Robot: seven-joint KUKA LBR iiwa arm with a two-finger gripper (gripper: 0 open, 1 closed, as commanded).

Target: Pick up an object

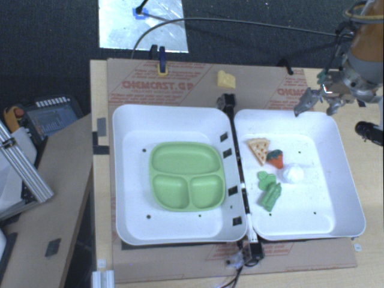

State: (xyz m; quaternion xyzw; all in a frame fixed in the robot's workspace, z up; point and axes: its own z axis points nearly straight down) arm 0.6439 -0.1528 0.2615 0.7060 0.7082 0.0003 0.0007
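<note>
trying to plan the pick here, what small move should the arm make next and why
Probably bring the tool in over the right bin toward the small cluster there. It now hangs above that bin's far edge, apart from everything, while the pizza slice, red piece, white ball and green pieces lie near the bin's left side. The white ball looks least crowded.

Open claw (319, 101) above right bin's (342, 179) far rim; pizza slice (259, 149), strawberry (275, 158) inside.

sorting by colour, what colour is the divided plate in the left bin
Pale green: the three-compartment plastic plate, clearest in the camera view.
</note>
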